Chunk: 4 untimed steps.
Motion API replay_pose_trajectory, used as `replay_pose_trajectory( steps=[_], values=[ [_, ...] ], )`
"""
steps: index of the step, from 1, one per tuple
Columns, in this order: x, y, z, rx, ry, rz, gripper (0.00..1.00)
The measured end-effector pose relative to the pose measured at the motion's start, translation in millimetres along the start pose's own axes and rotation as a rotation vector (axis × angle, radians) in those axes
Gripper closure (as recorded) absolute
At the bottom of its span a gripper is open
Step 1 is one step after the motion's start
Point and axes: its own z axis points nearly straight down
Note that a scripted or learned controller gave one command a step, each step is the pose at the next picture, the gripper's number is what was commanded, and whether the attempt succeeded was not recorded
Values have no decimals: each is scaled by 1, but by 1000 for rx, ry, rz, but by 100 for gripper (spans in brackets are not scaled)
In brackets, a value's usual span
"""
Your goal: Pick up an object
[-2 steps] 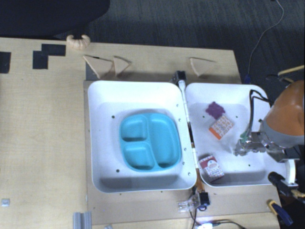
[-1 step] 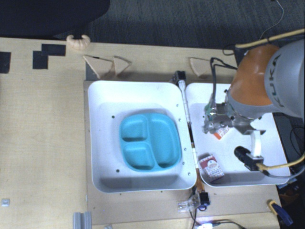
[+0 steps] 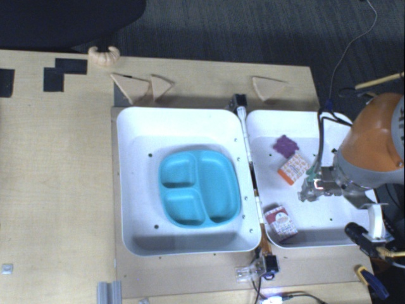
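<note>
The right bin holds three small items. A purple piece lies towards its back. A small orange and white box rests just in front of it. A red and white packet sits by the bin's front left corner. My gripper hangs over the middle of the right bin, just right of the orange and white box and apart from it. The arm with its orange band reaches in from the right. Nothing shows between the fingers.
The left bin holds a light blue divided tray. A black and white divider bar runs between the two bins. Cables trail by the right bin's back edge, and wooden bench surface spreads to the left.
</note>
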Motion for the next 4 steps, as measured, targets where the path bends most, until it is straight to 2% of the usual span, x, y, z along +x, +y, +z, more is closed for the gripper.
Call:
replay_pose_trajectory(
  steps=[1,2,3,4],
  values=[
    [2,1,0,-1,2,-2,0],
    [1,5,66,-13,1,-3,0],
    [0,6,55,-18,-1,-3,100],
    [-59,79,34,-5,0,-5,100]
  ],
)
